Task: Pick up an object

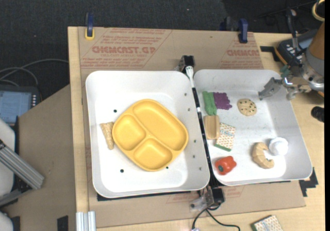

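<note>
1. Currently, the gripper (pixel 272 89) is positioned over the upper right part of the right bin (pixel 294 127), with the arm (pixel 312 65) entering from the right edge; whether it is spread or pressed together cannot be told, and nothing is seen pinched in it.
2. A cookie (pixel 247 106) is located just left of and below the gripper, apart from it.
3. A green piece (pixel 209 103) and a purple grape bunch (pixel 223 100) are placed side by side near the bin's left wall.
4. Below them, a tan bread-like piece (pixel 211 126) and a speckled cracker (pixel 226 136) are found.
5. A red pepper (pixel 225 164) is located at the lower left corner.
6. A bagel-like ring (pixel 262 155) and a white round item (pixel 279 146) are seen touching at the lower right.
7. In the left bin (pixel 103 173), a yellow divided plate (pixel 149 134) is set, with a wafer (pixel 107 134) against its left edge.
</note>
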